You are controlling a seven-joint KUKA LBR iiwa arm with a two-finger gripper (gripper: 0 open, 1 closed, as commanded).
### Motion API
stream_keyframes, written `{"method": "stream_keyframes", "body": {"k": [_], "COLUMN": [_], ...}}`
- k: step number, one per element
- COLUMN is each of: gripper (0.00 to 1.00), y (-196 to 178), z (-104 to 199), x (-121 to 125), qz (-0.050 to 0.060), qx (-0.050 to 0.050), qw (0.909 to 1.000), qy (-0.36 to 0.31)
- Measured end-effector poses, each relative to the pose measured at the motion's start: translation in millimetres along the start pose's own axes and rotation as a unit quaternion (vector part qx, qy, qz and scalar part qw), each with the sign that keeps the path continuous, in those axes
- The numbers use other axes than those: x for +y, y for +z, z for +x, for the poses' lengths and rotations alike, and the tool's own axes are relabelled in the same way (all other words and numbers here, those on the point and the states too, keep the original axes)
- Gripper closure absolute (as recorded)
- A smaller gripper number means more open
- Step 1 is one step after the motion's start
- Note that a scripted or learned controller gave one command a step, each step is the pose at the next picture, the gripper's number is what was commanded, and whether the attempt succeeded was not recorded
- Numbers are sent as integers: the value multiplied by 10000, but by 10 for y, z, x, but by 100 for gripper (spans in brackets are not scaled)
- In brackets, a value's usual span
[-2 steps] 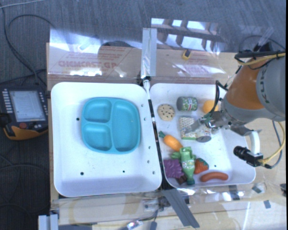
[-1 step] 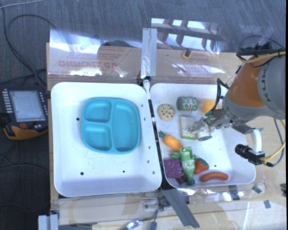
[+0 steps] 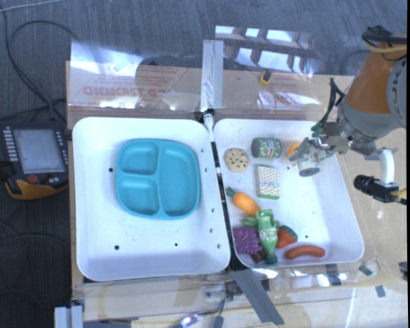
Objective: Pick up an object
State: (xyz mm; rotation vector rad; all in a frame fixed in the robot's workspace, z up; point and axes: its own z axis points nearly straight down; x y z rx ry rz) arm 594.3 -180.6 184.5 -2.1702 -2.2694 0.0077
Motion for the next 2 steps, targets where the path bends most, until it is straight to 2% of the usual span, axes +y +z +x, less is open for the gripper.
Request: {"method": "stream_keyframes", "body": {"k": [1,2], "gripper": [100,100], "y": [-429,-941], "z": [254,191], "x": [-656,-1096], "qz": [10,7], "qx": [9,1], "qw": [9965,9940], "qy": [842,1097]}}
